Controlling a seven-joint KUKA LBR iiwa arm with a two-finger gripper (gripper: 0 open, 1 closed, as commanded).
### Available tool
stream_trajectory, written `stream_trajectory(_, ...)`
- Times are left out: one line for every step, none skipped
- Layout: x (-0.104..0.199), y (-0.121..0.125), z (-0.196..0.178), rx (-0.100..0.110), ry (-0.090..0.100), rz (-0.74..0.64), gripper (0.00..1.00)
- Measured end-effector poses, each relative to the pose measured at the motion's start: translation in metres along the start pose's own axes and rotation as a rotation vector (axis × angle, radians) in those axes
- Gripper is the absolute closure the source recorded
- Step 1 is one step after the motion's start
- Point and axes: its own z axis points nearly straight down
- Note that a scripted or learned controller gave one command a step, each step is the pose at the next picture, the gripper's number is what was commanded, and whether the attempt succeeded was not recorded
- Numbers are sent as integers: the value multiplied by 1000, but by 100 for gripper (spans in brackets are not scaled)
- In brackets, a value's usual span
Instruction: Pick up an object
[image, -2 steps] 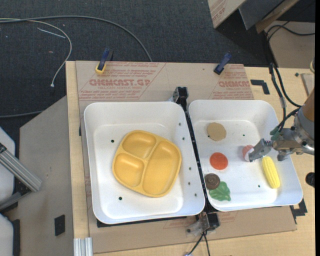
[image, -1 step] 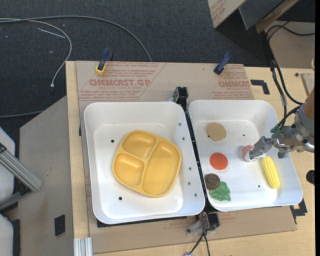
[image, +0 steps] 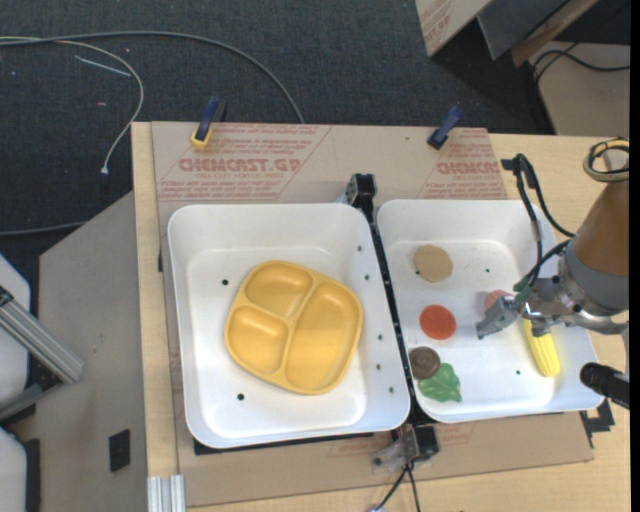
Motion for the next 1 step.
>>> stream_trajectory(6,-2,62,0,0,-1,0)
